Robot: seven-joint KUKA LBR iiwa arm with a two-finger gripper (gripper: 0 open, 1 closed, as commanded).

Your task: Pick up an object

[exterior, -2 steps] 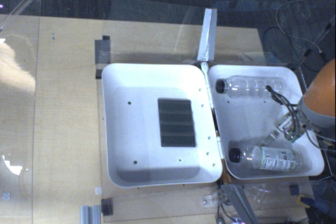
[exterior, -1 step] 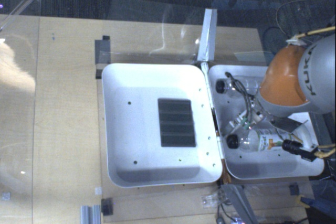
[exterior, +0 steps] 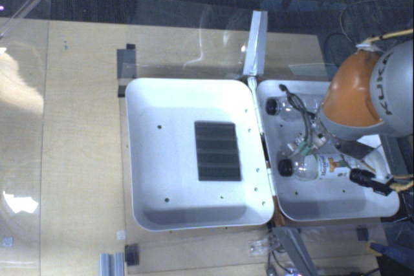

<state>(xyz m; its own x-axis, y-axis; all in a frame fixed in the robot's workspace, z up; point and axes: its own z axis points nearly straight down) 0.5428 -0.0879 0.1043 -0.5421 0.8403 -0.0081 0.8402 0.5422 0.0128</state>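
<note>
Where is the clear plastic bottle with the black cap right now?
The clear plastic bottle lies on its side in the right bin, cap toward the divider, just below the gripper.

two white bins: left bin [exterior: 139, 158], right bin [exterior: 336, 210]. one dark ribbed panel [exterior: 218, 150] in the left bin. two clear, black-capped bottles in the right (one near [exterior: 310, 168], one far [exterior: 277, 105]). one arm [exterior: 362, 94].

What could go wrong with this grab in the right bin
The gripper sits low over a clear bottle lying on its side; a round, smooth body like that may roll or slip out. A second bottle lies close behind near the bin wall, so the arm could knock it. The arm also hides much of the bin.
</note>
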